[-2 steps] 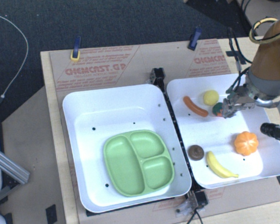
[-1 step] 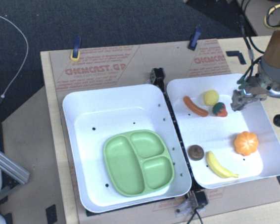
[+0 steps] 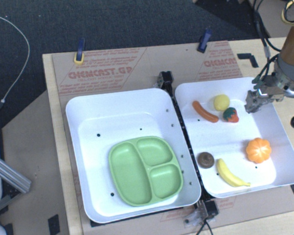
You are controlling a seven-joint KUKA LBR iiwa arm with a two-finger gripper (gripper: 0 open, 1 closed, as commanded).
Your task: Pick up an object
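Note:
The right bin (image 3: 273,127) holds a sausage (image 3: 205,111), a yellow lemon (image 3: 221,102), a strawberry (image 3: 231,114), an orange (image 3: 258,150), a banana (image 3: 230,173) and a small brown round piece (image 3: 206,159). My gripper (image 3: 255,101) hangs at the bin's far right side, just right of the strawberry and above the orange. Nothing shows between its fingers.
The left bin (image 3: 87,146) carries a green divided plate (image 3: 144,169). A black clamp (image 3: 165,79) sits at the far end of the seam between the bins. Blue and yellow clips (image 3: 80,52) hold the cardboard's far edge.

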